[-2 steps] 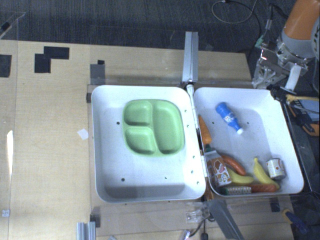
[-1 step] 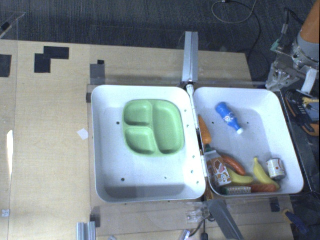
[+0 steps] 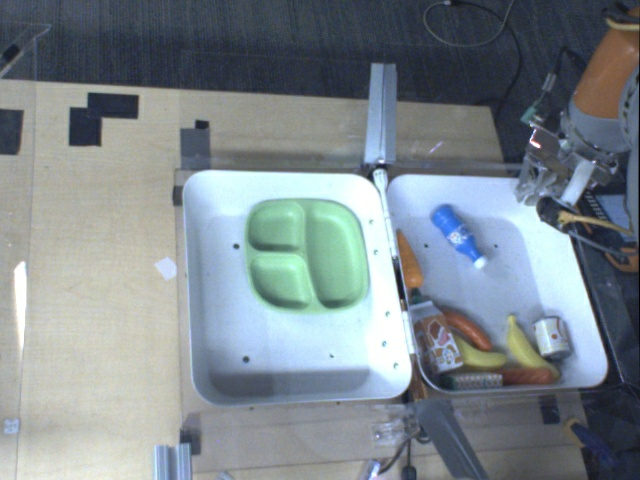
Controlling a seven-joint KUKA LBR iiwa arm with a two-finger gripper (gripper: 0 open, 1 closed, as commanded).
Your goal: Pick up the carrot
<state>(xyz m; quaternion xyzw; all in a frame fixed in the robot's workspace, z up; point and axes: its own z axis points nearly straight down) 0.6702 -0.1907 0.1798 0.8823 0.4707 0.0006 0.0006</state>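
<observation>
In the camera view, two shallow white bins are seen side by side on a pale wooden bench, divided by a grey metal rail (image 3: 382,118) that runs up between them. The left white bin (image 3: 215,348) is occupied by a green plastic plate with three compartments (image 3: 305,253), which lies roughly in its middle.

The long orange carrot (image 3: 408,261) is found in the right white bin (image 3: 545,268), pressed against its left wall, lying lengthwise along that wall with its darker end toward the bottom of the view. A blue bottle with a white cap (image 3: 457,234) is laid at a slant in the upper middle of the same bin, well apart from the carrot. Along the bin's lower edge a cluster is gathered: a small printed carton (image 3: 437,341), an orange-red sausage-shaped item (image 3: 468,329), a yellow banana (image 3: 520,344) and a small silver can (image 3: 551,337).

The grey two-finger gripper (image 3: 547,193) is held over the upper right corner of the right bin, below the arm's orange band (image 3: 610,68), far from the carrot. Nothing is seen between its fingers; whether they are spread or closed cannot be told.
</observation>
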